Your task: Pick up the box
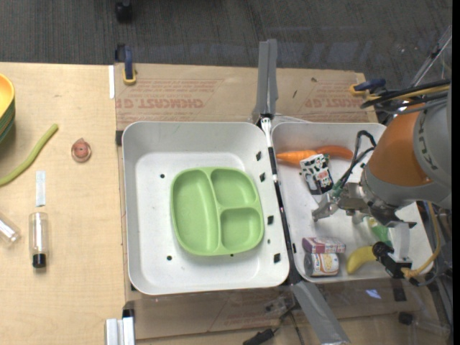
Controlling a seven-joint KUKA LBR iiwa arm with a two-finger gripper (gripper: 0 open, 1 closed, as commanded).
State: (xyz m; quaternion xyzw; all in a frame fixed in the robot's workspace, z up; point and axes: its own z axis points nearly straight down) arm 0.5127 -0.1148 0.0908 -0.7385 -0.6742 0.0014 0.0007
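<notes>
White bins sit side by side; the left bin (136, 214) holds a green tray (215, 210) with three compartments. In the right bin (287, 192), the box (316, 172), black and white, lies towards the far side, just near of a carrot (315, 154). The gripper (327, 205) hangs open just near of the box, holding nothing. At the near wall lie a can (322, 256) and, to its right, a banana (363, 257).
</notes>
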